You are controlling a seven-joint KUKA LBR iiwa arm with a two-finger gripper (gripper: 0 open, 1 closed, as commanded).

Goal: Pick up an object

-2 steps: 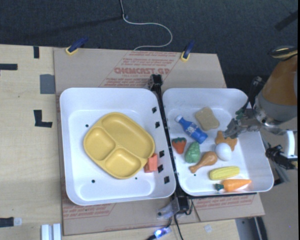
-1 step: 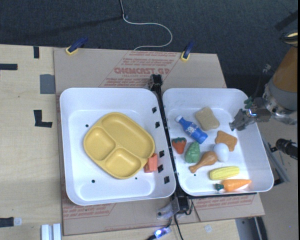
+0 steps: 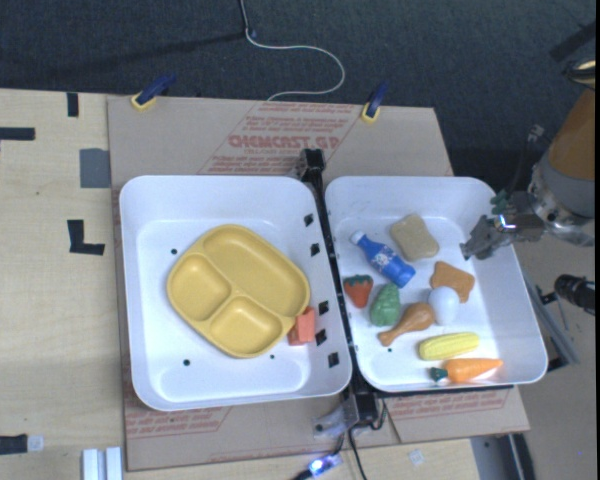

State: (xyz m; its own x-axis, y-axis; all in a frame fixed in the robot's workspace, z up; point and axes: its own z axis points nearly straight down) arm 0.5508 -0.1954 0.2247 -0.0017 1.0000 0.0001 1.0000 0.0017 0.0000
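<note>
At the three o'clock edge the arm (image 3: 570,168) shows a rounded orange band above a pale grey, smooth-cased wrist section. From the wrist a darker metal head narrows toward nine o'clock into the pincer (image 3: 480,242), made of small black and grey parts with a spot of green on top. A thin dark cable runs up from the head toward twelve o'clock.

A robotics lab: two shallow white bins (image 3: 140,268) sit on a cardboard sheet (image 3: 280,138) clamped to a plywood bench (image 3: 40,298) with blue-and-yellow clips (image 3: 152,91), above dark carpet (image 3: 100,18) crossed by a white cable (image 3: 290,53), and toy food (image 3: 450,345) serves as test items.
</note>
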